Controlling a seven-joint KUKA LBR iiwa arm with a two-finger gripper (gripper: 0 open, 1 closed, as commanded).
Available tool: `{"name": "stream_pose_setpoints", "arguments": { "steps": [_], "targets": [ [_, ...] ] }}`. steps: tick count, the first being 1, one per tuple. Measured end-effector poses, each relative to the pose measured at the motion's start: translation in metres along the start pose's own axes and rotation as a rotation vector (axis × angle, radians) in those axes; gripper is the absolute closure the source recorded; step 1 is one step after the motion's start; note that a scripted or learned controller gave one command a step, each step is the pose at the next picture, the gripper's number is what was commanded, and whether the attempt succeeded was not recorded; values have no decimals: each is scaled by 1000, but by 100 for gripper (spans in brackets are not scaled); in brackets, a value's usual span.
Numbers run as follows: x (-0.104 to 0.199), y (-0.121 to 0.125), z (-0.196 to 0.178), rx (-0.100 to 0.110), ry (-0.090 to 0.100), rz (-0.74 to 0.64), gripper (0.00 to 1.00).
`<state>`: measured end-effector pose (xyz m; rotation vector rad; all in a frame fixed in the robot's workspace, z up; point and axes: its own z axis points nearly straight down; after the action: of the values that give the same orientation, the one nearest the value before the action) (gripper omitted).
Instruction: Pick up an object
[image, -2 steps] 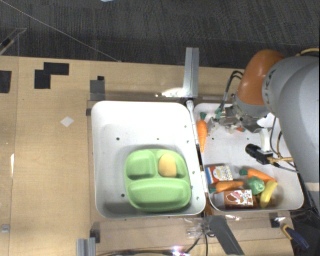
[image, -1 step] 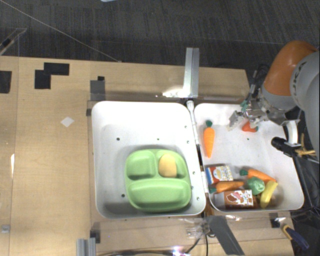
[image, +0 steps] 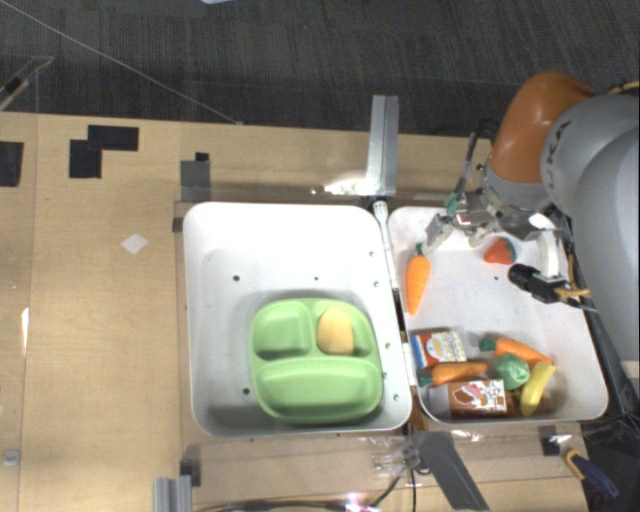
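My gripper (image: 468, 226) hangs over the far end of the right bin (image: 598, 372), open with nothing between its fingers. A small red-orange piece (image: 498, 250) lies just to its right on the bin floor. To the gripper's lower left an orange carrot (image: 416, 280) lies along the bin's left wall. At the near end sits a pile: a small carton (image: 440, 347), a sausage (image: 455, 372), a second carrot (image: 520, 350), a green piece (image: 513, 372), a banana (image: 537, 386) and a brown box (image: 475, 398).
The left bin (image: 215, 250) holds a green divided plate (image: 315, 385) with a yellow round item (image: 336, 330) in its upper right compartment. A metal post (image: 383, 150) stands behind the divider between the bins. The grey arm (image: 600, 150) covers the right bin's far right corner.
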<state>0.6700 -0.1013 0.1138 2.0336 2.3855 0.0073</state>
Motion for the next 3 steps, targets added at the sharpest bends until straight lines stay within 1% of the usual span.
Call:
{"name": "stream_pose_setpoints", "arguments": {
  "steps": [1,2,3],
  "targets": [
    [-68,-29,-43,1,-1,21,0],
    [-88,-12,25,-1,0,196,0],
    [-87,-9,12,-8,-5,188,100]
  ]
}}
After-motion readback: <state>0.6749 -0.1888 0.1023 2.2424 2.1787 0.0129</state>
